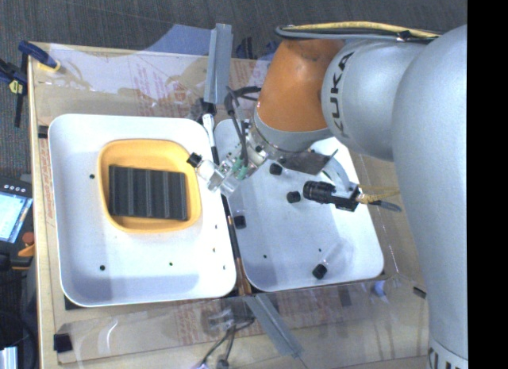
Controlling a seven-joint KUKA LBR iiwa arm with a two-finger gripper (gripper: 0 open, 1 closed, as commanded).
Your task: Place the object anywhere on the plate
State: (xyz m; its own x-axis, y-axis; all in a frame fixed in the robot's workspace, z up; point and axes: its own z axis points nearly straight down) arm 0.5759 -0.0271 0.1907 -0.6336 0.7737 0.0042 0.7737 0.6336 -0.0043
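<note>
Now, arm (373, 82) reaches in from the right, low across the right bin (278, 260), orange band (294, 90) over that bin's far edge. Gripper (214, 175) sits over the seam between the two bins, tip pointing left toward the plate (119, 151). Released or clenched: cannot tell at this angle.

Plate is yellow and lies in the left bin (79, 268), toward its far half. A dark ribbed insert (149, 193) covers its middle.

A small black piece (193, 159) shows right at the gripper's tip, at the plate's right rim. Whether it is gripped or merely beside the tip cannot be told. It is not on the insert.

Right bin also holds loose black bits, well apart:
- a bit (275, 169) just beside the wrist, far side
- a bit (294, 197) mid-bin
- a bit (320, 270) toward the near right corner
- a bit (239, 221) by the left wall
</note>
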